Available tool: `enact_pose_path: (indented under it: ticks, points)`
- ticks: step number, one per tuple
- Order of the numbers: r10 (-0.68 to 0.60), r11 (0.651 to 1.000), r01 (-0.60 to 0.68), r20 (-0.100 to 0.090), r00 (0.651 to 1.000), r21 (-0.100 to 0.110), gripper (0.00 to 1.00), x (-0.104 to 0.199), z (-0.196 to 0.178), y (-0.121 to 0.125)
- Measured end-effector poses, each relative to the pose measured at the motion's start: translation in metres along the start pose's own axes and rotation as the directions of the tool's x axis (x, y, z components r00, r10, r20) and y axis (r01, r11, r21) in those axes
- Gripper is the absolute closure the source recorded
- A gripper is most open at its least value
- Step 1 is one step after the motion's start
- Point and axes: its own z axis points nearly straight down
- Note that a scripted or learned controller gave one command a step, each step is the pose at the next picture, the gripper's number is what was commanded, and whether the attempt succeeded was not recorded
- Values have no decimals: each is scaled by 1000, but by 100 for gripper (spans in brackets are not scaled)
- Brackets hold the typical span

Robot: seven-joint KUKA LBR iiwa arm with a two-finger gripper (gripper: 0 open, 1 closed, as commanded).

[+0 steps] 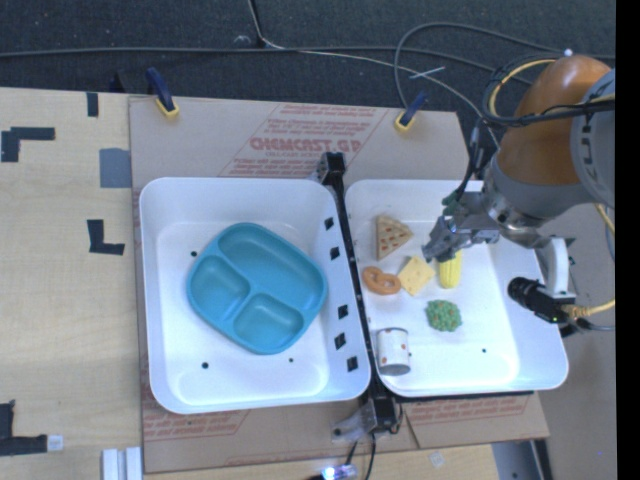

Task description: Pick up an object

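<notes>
Seen from above the bench, the grey arm with its orange band [548,118] reaches in from the right over the right-hand white bin [530,368]. Its gripper [441,249] hangs low above the bin's upper middle; whether its tips are spread or pressed together cannot be told from this angle.

Just under and to the right of the tips stands a yellow corn cob [450,269], touching or nearly touching them. A yellow cheese wedge [415,275] lies just to the left of the cob, with an orange pretzel-like piece [381,281] beside it. A pizza slice [392,235] sits up-left of the gripper, a green broccoli piece [444,315] below the cob, and a small white cup [392,349] near the bin's lower left.

The left-hand bin [160,368] holds a blue divided plate [257,286].
</notes>
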Motion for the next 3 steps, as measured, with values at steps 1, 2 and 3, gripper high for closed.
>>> enact_pose_path:
  ticks: [1,2,3]
  points:
    - [0,1000,0,0,1000,1,100,51,10,-5]
    - [-1,1000,1,0,1000,2,100,105,18,-21]
    - [-2,1000,2,-1,1000,-1,100,157,4,-27]
